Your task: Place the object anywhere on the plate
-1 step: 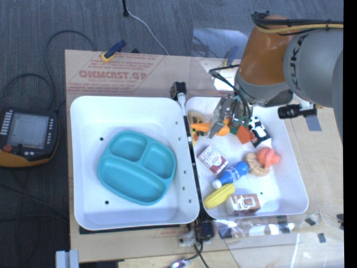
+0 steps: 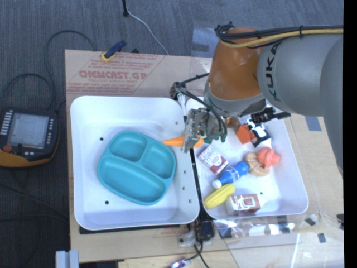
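Note:
A teal plate (image 2: 136,166) with three compartments lies in the left bin (image 2: 95,116). My gripper (image 2: 192,140) hangs over the divide between the two bins, just right of the plate's upper right corner. An orange carrot-like object (image 2: 177,142) sticks out leftward from between its fingers, above the left bin's right edge. The gripper is shut on it.
The right bin (image 2: 295,188) holds a small red-and-white carton (image 2: 212,159), a blue bottle (image 2: 231,174), a yellow banana (image 2: 219,196), a brown box (image 2: 244,204), a pink-and-tan toy (image 2: 263,159) and an orange-and-black item (image 2: 250,133). A pendant (image 2: 25,135) lies left of the bench.

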Tool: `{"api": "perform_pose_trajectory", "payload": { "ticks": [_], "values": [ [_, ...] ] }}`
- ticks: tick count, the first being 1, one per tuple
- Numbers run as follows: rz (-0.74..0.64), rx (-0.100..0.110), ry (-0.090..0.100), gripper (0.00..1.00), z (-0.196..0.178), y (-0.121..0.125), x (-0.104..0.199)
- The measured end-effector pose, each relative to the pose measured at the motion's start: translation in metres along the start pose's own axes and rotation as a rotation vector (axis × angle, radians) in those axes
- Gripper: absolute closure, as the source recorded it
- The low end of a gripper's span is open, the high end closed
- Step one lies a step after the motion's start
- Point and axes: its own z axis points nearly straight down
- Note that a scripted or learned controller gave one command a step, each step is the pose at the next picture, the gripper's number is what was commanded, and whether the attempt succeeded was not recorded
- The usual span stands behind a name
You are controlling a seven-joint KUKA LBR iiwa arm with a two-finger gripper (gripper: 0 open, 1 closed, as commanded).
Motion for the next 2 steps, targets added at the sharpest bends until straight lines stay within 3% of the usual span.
{"api": "perform_pose_trajectory", "payload": {
  "ticks": [1, 2],
  "values": [
    [0.166, 0.0, 0.001, 1.0, 0.0003, 0.0719, 0.0389],
    [0.168, 0.001, 0.001, 0.0, 0.0003, 0.0708, 0.0385]
  ]
}}
